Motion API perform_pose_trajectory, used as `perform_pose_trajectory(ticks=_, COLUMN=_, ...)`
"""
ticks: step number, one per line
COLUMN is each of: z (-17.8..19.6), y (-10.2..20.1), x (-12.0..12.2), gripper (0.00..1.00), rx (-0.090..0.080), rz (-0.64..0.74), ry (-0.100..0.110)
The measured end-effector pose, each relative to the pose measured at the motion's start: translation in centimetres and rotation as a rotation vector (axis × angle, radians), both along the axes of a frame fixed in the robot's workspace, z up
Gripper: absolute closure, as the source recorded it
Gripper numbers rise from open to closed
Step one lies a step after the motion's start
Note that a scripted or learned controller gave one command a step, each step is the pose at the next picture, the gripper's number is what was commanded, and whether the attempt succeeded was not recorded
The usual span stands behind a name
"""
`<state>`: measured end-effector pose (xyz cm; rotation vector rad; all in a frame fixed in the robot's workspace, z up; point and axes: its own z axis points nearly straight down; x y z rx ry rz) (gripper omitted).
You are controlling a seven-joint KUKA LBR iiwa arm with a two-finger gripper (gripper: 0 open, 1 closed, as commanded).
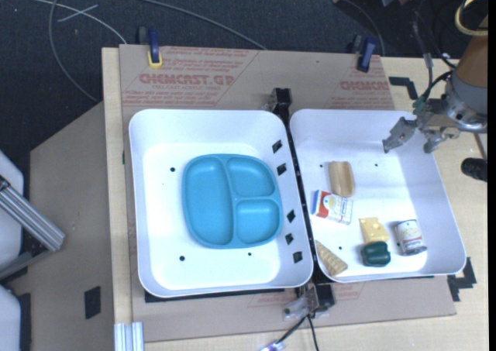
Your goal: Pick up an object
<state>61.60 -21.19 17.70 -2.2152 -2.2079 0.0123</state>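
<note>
Hovering, my claw [411,139] hung spread and empty over the right bin's [443,187] far corner. Bread roll [341,179] lay nearest, so I eyed it

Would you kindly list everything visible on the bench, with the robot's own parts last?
bins: two, white, side by side on the bench
divided plate: one, blue, left bin
bread roll: one, tan, right bin, middle
small packet: one, white with red and blue, just below the roll
yellow block: one, right bin, lower part
green object: one, dark green, touching the block's lower edge
can: one, silver, right of the block
wedge: one, tan, lower left corner of right bin
clamps: two, blue, board's top edge
hand: one, grey, above right bin's upper right, holding nothing
</note>
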Motion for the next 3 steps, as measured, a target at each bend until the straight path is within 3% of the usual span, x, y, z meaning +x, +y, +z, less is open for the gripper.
perform_pose_trajectory(ticks=1, z=0.9, y=0.1, x=0.4, gripper=0.00, rx=-0.004, rz=0.004, ry=-0.015)
perform_pose_trajectory(ticks=3, z=-9.5, y=0.5, x=1.1, gripper=0.00, rx=-0.002, rz=0.005, ry=-0.010)
